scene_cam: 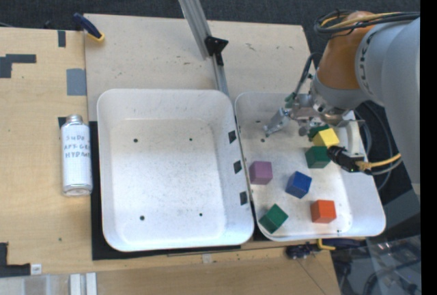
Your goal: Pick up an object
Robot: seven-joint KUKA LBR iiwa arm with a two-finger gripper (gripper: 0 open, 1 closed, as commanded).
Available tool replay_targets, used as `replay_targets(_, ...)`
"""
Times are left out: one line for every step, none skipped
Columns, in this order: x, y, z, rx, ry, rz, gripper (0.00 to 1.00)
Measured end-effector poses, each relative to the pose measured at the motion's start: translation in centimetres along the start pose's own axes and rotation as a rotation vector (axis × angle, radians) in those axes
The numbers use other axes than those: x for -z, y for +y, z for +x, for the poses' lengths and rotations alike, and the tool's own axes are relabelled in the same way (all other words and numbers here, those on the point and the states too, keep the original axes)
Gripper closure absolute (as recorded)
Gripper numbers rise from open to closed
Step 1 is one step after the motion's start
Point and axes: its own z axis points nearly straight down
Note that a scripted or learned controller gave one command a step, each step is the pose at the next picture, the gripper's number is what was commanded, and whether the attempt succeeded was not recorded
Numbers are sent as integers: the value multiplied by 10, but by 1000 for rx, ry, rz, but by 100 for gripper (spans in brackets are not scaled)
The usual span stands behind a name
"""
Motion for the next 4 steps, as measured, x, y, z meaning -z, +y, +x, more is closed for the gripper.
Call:
replay_targets(-42,-1,1,1,0,-1,0)
replay_targets(-29,0,2,2,0,-4,100)
replay_targets(13,0,4,1,1,-9,100)
replay_targets(57,-4,8,1,0,-10,100)
